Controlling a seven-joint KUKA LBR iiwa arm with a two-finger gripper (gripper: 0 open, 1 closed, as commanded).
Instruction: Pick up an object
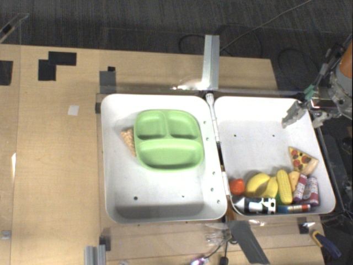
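The right bin (pixel 265 131) holds a pile of toy food along its near edge. In it are a pizza slice (pixel 302 160), a yellow lemon (pixel 257 184), a corn cob (pixel 284 185), a small red tomato (pixel 237 186), two small bottles (pixel 306 190) and a black-and-white item (pixel 259 206). My gripper (pixel 302 120) hangs over the bin's far right corner, well above and behind the pizza slice. Its fingers (pixel 290 117) stand apart with only white bin floor between them; it is open.
The left bin (pixel 118 192) carries a green divided plate (pixel 167 138) with a tan waffle-like piece (pixel 128 141) tucked at its left side. A metal divider rail (pixel 216 142) runs between the bins. Bare floor fills the right bin's far half.
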